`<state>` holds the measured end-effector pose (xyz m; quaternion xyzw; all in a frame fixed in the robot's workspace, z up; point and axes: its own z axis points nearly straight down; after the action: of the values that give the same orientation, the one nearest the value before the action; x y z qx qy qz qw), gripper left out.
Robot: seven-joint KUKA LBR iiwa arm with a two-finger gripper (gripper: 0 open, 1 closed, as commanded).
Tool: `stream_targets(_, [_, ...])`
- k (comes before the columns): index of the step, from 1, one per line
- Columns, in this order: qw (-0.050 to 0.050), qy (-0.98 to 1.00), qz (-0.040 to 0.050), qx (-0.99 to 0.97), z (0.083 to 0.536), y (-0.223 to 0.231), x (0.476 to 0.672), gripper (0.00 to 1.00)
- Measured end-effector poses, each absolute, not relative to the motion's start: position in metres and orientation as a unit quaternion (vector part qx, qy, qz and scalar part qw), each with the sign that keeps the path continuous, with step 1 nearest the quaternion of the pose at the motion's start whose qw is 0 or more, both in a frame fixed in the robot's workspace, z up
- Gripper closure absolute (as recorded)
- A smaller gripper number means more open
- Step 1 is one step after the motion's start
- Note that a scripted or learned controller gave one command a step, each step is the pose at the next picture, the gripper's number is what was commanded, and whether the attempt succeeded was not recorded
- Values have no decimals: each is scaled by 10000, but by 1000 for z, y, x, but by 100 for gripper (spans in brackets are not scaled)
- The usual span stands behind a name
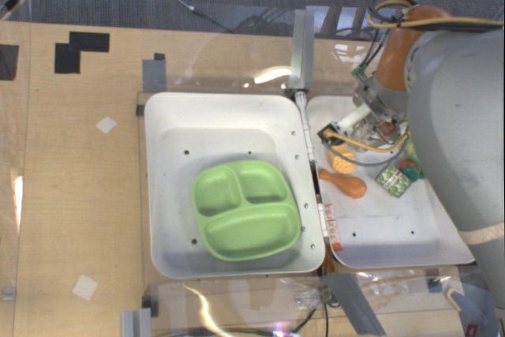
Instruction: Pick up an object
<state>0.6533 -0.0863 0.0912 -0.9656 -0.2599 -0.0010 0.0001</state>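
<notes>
The right bin holds an orange club-shaped object near its left wall. A small orange textured piece sits just above it. To their right lies a green packet with red marks. My gripper hangs low over the far part of this bin, just above and between these things. The arm's grey body covers the bin's right side. I see nothing held in the gripper.
The left bin carries a green divided plate at its near middle. A small red and white item lies by the divider between the bins. A metal post stands behind the divider.
</notes>
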Motion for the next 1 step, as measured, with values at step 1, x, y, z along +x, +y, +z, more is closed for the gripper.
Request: stream_targets(1, [-5, -3480, -16, -9375, 230, -111, 601, 100])
